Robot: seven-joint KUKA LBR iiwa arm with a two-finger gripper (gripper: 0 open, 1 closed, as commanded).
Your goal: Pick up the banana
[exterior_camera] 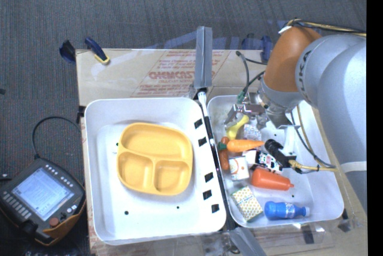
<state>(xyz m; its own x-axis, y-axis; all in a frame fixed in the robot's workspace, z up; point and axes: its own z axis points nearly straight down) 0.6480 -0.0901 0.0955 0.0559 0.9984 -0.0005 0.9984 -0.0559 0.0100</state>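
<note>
Grey carpet surrounded the bench (pixel 137 72). Its left bin (pixel 96 189) had open room around a yellow tray (pixel 155 158). By the crowded right bin's (pixel 326 195) far edge, the gripper (pixel 245 110) hung over the banana (pixel 236 127); its opening couldn't be told.

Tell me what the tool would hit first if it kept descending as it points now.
Probably the banana: the tool hangs right above its upper end in the right bin, though depth is hard to judge.

Dark grey carpet floor (pixel 149 3) all around, far beyond the pincer (pixel 251 111). Cardboard sheet (pixel 143 72) with red print flat on the desk, left of the pincer. Teach pendant (pixel 42 198) with black cable on the floor, far lower left.
</note>
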